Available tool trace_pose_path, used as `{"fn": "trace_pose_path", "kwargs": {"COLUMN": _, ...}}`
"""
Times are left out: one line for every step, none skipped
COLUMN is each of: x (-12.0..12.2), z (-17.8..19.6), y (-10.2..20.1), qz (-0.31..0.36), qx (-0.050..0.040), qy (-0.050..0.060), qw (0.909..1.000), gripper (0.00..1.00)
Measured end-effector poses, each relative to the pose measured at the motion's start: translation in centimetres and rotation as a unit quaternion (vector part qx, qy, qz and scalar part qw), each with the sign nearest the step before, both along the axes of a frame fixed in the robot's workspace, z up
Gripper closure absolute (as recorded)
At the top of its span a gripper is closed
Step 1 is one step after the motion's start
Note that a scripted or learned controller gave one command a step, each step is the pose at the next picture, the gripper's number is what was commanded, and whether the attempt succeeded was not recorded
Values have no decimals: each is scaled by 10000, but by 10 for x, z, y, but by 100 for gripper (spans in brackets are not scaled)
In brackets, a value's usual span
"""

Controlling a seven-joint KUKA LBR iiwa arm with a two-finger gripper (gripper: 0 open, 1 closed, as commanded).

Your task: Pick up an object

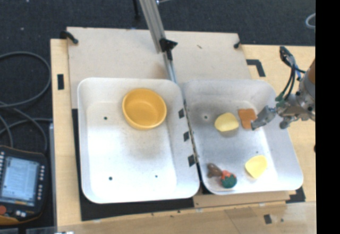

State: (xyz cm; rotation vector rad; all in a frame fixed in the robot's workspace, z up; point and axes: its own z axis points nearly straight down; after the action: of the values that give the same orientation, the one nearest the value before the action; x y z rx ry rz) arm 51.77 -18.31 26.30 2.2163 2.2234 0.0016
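Gripper found over right bin, near its right wall; arm cut off at frame's right edge, wrist blurred. Whether open or closed could not be told. Nothing seen between fingers. Orange block noted just left of gripper tip, touching or nearly so; contact could not be settled. Pale yellow lump lay just left of block. Yellow wedge lay below gripper, near bin's front. Small brown piece and green-and-red toy found at front left corner, shapes hard to make out. Yellow bowl stood upright in left bin.
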Motion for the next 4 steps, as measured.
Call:
{"fn": "trace_pose_path", "kwargs": {"x": 0, "z": 0, "y": 0, "qz": -5, "qx": 2, "qy": -2, "qw": 10000, "gripper": 0}}
{"fn": "trace_pose_path", "kwargs": {"x": 7, "z": -47, "y": 4, "qz": -13, "qx": 0, "qy": 24, "qw": 10000, "gripper": 0}}
{"fn": "trace_pose_path", "kwargs": {"x": -2, "z": -106, "y": 4, "qz": -17, "qx": 5, "qy": 38, "qw": 10000, "gripper": 0}}
{"fn": "trace_pose_path", "kwargs": {"x": -2, "z": -159, "y": 3, "qz": -18, "qx": 2, "qy": 31, "qw": 10000, "gripper": 0}}
